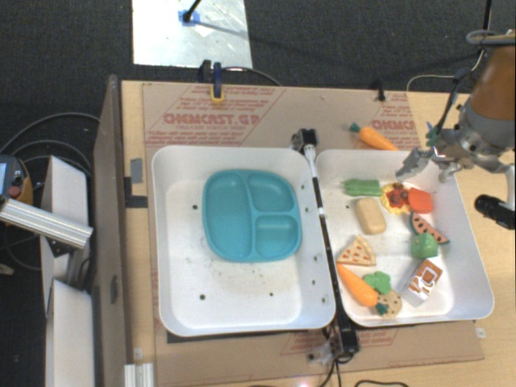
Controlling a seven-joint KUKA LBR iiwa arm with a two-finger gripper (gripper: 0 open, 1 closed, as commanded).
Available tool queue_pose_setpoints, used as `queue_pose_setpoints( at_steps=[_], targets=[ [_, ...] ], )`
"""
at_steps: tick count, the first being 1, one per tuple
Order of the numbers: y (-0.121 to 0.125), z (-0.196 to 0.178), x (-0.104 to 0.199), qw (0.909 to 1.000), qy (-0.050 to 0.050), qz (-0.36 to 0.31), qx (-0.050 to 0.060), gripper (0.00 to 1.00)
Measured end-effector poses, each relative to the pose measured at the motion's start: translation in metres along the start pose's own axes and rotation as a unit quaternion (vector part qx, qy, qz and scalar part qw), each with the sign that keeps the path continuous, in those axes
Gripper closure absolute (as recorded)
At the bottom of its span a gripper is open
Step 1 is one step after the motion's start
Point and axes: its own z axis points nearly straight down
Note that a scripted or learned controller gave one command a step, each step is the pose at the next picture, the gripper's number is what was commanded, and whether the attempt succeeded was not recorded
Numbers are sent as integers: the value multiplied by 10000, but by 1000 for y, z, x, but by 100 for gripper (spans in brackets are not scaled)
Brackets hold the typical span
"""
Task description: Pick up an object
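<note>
The right bin [476, 285] holds several toy foods: a green pod [363, 187], a tan bread roll [371, 214], a yellow and red piece [394, 197], an orange-red piece [420, 200], a watermelon slice [430, 232], a green pepper [423, 247], a pizza slice [355, 253], a carrot [355, 285], broccoli [376, 280], a cookie [390, 302] and a small carton [424, 279]. My gripper [421, 172] hangs over the bin's far edge, just above the yellow and red piece. Its fingers are spread open with nothing between them.
The left bin [177, 297] holds a teal divided plate [250, 214]. A second carrot [372, 137] lies on the cardboard beyond the right bin. Cables and a clamp [215, 77] sit at the back; a metal rail [44, 222] stands at the left.
</note>
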Motion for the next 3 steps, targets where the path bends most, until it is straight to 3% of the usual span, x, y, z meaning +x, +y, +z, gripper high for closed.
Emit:
queue_pose_setpoints(
  at_steps=[1, 2, 3],
  targets=[
    [-15, 134, 63, 10000, 18, -30, 30, 0],
    [-12, 116, 59, 10000, 4, -8, -14, 100],
    [-11, 5, 130, 10000, 16, -45, -60, 100]
  ],
)
